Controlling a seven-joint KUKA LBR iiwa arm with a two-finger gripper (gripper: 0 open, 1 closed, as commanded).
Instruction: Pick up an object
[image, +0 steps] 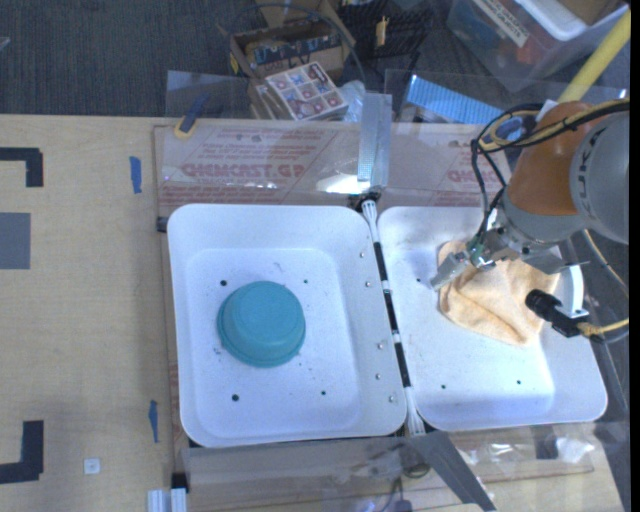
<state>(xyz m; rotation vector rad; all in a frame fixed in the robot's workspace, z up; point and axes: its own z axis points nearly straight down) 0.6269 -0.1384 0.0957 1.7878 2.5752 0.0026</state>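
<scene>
The gripper (455, 268) sits low over the right bin (500, 400), at the upper left edge of a crumpled yellow cloth (495, 300). Whether it has closed on the fabric cannot be told from this angle; the wrist and cables cover much of it. The grey arm with its orange band (545, 175) reaches in from the right, above the cloth's far side.

To do this step well, the tool likely needs to press down into a raised fold rather than a flat patch, so that there is fabric to pinch. A lift should probably be slow and straight up, since soft cloth can slip free or drag along the bin floor. Staying away from the bin's wall and the divider between the bins would avoid a snag.

The cloth is a soft, pale yellow-orange rag, bunched into loose wrinkles, lying in the upper right part of the right bin. It looks light and floppy, and would likely hang and trail when raised.

In the left bin (200, 240), well apart from the tool, a round teal bowl (262, 322) rests upside down near the middle.
</scene>
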